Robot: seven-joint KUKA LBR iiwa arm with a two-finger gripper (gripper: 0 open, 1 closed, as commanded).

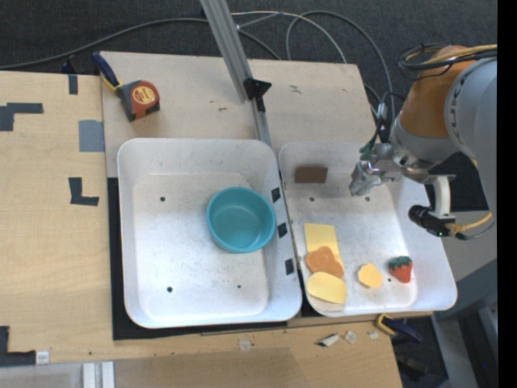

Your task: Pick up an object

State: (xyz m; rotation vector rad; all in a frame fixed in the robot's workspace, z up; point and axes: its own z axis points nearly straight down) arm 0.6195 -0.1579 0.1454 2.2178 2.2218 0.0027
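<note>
My gripper (361,182) hangs over the back of the right bin (420,293), its tip pointing down near the bin floor. A brown block (310,174) lies to its left, a short gap away. Toward the front of that bin lie a yellow slice (321,236), an orange piece (324,261), a pale yellow piece (326,288), a small round orange piece (370,276) and a red strawberry-like toy (401,269). A teal bowl (240,219) sits in the left bin (145,297). Nothing shows between the fingers.
A tape measure (142,98) lies on the bench behind the left bin. A grey metal post (234,51) slants up from between the bins. Black cables run across the back. The arm's grey and orange body (440,107) overhangs the right bin's far right side.
</note>
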